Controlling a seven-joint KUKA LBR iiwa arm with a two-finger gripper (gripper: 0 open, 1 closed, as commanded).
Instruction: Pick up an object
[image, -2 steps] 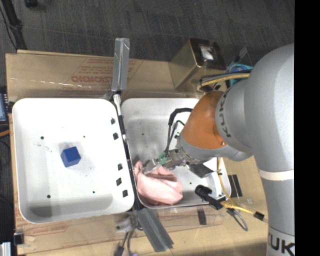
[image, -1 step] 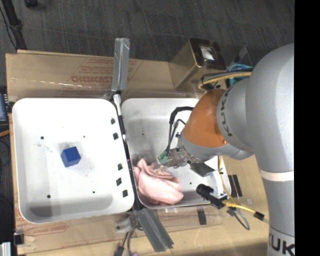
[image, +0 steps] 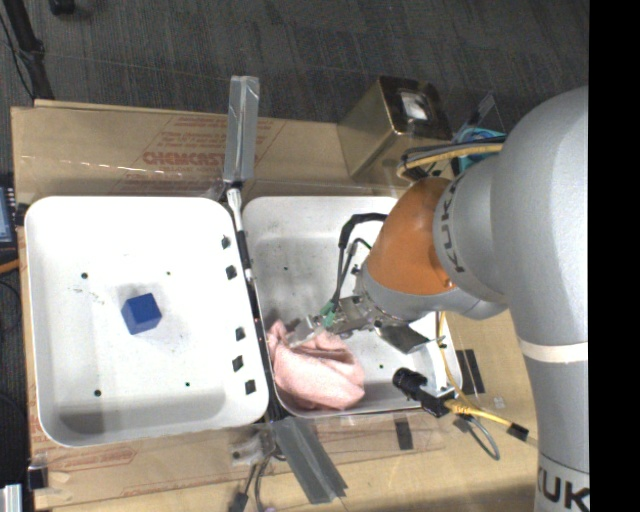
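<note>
A blue cube (image: 142, 312) sits alone in the left bin (image: 60, 240), near its middle. A crumpled pink cloth (image: 315, 372) lies in the near left corner of the right bin (image: 300, 225). My gripper (image: 330, 322) reaches down into the right bin just above the cloth's upper edge, at or very close to the fabric. The orange wrist band and grey arm hang over the bin's right half and hide what lies beneath them.
A metal divider (image: 243, 260) with black clips separates the two bins. A brown box (image: 395, 125) stands behind the right bin. Flattened cardboard (image: 130, 145) lies behind the left bin.
</note>
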